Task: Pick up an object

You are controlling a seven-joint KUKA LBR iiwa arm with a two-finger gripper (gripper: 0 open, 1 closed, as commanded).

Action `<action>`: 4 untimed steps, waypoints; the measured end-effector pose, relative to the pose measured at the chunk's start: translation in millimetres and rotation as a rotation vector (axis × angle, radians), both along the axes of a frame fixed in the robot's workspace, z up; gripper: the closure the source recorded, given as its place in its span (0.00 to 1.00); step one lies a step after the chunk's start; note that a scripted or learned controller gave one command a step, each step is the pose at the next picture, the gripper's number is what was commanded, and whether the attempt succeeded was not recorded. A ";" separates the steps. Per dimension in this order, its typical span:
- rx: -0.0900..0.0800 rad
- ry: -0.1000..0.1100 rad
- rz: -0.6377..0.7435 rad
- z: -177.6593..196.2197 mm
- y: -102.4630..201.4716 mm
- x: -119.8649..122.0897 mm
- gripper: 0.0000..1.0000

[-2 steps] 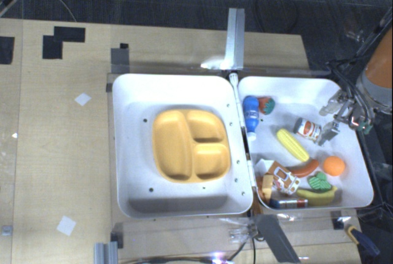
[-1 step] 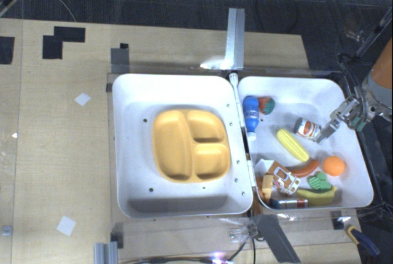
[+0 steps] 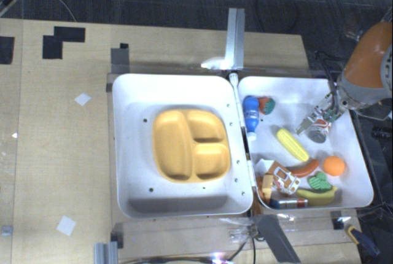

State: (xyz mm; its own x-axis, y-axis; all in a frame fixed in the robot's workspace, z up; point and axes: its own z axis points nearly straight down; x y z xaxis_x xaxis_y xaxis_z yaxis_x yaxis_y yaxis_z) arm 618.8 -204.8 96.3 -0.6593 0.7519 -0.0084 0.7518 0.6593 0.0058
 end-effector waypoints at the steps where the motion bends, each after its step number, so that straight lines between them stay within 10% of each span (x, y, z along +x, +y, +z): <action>1: 0.002 0.002 -0.178 33.1 -0.6 -44.8 0.00; 2: 0.000 -0.006 -0.169 45.5 0.7 -41.9 1.00; 3: 0.001 -0.005 -0.168 45.0 1.1 -42.1 0.00; 4: 0.004 0.003 -0.408 55.0 -0.5 -49.5 0.00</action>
